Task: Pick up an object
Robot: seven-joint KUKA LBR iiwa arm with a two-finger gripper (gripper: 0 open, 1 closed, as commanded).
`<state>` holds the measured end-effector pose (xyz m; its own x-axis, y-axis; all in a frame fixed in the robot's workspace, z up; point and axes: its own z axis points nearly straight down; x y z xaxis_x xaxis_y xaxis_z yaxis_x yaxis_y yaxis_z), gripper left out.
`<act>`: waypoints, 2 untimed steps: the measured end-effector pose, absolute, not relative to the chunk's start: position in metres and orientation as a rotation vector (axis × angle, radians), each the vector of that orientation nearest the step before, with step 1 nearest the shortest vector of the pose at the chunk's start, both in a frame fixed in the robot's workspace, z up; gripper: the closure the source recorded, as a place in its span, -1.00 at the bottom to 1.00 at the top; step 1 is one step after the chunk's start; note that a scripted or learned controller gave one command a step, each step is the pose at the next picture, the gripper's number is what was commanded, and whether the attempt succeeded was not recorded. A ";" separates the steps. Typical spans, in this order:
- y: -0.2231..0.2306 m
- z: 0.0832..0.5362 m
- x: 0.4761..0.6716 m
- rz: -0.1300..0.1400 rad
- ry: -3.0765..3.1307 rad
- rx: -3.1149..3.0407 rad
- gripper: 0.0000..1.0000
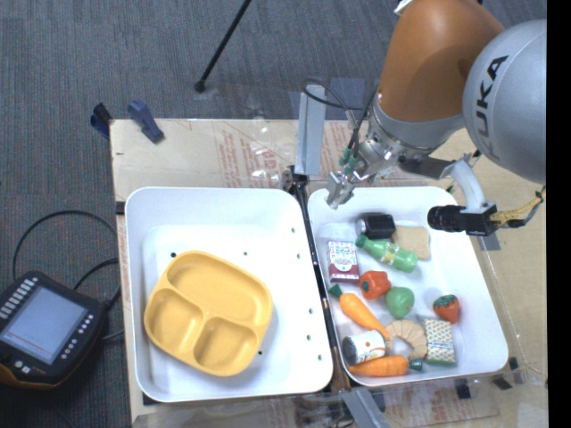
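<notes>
Here, at the claw [342, 188]: poised over the far-left corner of the right bin [486, 315], close to the edge shared with the left bin [143, 239], tip pointing down and a little leftward. Cannot tell whether open or closed from this slant; nothing seen gripped in it. Nearest below, towards the camera: a small red box [343, 260] lying flat by the bin's left wall. Just to the right of the claw: a black block [378, 225], with a green bottle [390, 254] on its side below that and a beige slice [413, 239] touching the bottle's far end. Further on: a red pepper [376, 283], a green ball [401, 301], a strawberry [447, 308] and a carrot [361, 310] lying slantwise, then a crowded near edge with a white can [363, 346] and a second carrot [385, 366]. Over in the left bin: a yellow tray [208, 311] with three compartments. Judging by height and place, still the approach step, no grasp made yet. Next, probably: settle on one target, most likely the red box or the black block as the closest, line up squarely above it, come straight down and close on it. Worth minding the bin wall so near on the left, and the tight packing around the bottle.
</notes>
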<state>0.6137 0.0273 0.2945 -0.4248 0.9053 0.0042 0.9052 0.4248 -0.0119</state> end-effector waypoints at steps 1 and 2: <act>0.064 0.290 0.641 0.007 -2.764 -1.478 1.00; -0.008 0.412 0.604 -0.007 -2.716 -1.596 1.00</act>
